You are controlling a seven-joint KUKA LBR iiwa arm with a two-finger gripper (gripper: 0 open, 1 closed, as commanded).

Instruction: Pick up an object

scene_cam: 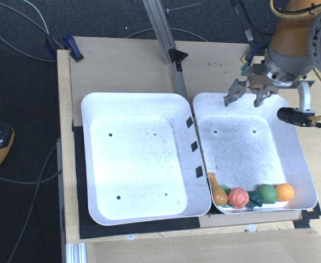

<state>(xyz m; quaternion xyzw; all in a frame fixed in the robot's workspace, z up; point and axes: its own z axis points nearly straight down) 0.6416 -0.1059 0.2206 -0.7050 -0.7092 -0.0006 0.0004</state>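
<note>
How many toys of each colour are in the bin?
All lie along the near edge of the right bin.
Orange: 2, the long orange toy and the round orange ball
Pink: 1, the pink ball
Green: 1, the green ball
Teal: 1, a small teal piece, partly hidden
Total: 5

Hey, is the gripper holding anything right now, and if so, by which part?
Nothing is held. The gripper is open above the right bin's far rim, with bare space between its fingers.
</note>
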